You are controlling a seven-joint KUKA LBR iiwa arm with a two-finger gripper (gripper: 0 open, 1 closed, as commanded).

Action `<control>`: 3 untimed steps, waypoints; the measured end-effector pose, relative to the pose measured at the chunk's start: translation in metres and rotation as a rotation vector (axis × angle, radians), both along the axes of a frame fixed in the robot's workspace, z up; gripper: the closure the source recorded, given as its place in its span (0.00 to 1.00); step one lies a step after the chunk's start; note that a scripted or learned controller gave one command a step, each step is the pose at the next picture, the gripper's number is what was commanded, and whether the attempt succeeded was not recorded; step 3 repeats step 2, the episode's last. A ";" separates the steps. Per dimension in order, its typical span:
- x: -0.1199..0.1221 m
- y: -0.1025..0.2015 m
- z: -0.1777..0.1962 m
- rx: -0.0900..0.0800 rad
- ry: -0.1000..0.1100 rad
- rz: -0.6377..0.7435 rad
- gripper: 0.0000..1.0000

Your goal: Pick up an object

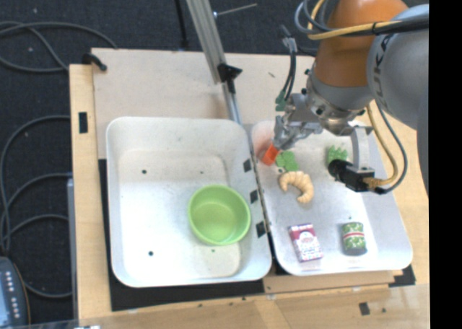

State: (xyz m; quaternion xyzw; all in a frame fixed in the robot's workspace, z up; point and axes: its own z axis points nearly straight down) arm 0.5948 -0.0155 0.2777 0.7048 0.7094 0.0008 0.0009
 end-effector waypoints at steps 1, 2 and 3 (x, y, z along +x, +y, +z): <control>0.014 0.053 0.001 0.000 0.000 0.000 1.00; 0.037 0.093 -0.018 -0.001 0.001 -0.001 1.00; 0.037 0.093 -0.018 -0.001 0.001 -0.001 1.00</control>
